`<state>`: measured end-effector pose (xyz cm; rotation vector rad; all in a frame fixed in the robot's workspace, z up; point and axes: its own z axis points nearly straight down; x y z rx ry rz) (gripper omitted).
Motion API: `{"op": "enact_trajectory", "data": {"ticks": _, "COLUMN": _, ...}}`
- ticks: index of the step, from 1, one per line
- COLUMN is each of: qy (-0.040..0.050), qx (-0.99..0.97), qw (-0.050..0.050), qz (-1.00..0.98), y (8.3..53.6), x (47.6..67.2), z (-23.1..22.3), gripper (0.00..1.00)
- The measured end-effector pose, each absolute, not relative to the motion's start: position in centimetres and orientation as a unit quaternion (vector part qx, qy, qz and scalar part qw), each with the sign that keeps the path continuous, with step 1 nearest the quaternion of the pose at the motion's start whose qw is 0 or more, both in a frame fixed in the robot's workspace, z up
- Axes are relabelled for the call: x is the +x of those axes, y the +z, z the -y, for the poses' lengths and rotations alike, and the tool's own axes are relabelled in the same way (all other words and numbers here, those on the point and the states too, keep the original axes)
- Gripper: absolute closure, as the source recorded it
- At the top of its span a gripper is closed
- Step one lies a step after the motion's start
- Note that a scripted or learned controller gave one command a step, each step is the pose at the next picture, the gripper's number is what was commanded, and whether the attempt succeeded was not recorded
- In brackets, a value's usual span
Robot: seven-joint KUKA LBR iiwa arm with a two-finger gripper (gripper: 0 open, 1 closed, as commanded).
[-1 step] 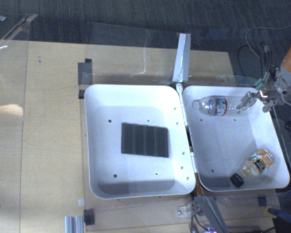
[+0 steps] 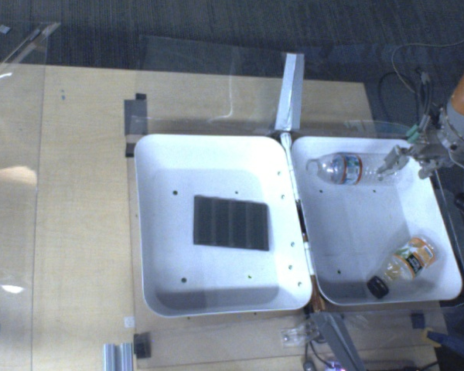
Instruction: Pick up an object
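Down front, the amber bottle (image 2: 408, 262) is lying untouched while the end effector (image 2: 406, 159), spread wide and holding nothing, is hovering by the clear bottle (image 2: 342, 168), so nothing's getting lifted yet.

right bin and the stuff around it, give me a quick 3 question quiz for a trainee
1. True or false: the clear water bottle lies in the same bin as the amber bottle with a black cap.
2. What lies in the left bin? A) a dark ribbed rectangular pad B) a red cup C) a pair of scissors
3. Fill in: the gripper is over the ___ edge of the right bin, just right of the water bottle.

Key: 1 true. 2 A, the dark ribbed rectangular pad. 3 far.
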<state>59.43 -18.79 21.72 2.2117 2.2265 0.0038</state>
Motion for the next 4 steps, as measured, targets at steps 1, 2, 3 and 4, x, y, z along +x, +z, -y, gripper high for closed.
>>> {"op": "enact_trajectory", "data": {"ticks": 1, "qy": 0.0021, "qx": 0.726, "qw": 0.003, "qz": -0.688, "y": 11.0, "x": 64.5, "z": 14.9, "gripper": 0.0}}
{"op": "enact_trajectory", "data": {"ticks": 2, "qy": -0.0005, "qx": 0.667, "qw": 0.026, "qz": -0.744, "y": 9.6, "x": 54.7, "z": 11.5, "gripper": 0.0}}
{"op": "enact_trajectory", "data": {"ticks": 3, "qy": 0.0021, "qx": 0.685, "qw": 0.003, "qz": -0.729, "y": 14.7, "x": 61.4, "z": 14.7, "gripper": 0.0}}
{"op": "enact_trajectory", "data": {"ticks": 4, "qy": 0.0029, "qx": 0.612, "qw": 0.004, "qz": -0.791, "y": 8.9, "x": 60.6, "z": 14.3, "gripper": 0.0}}
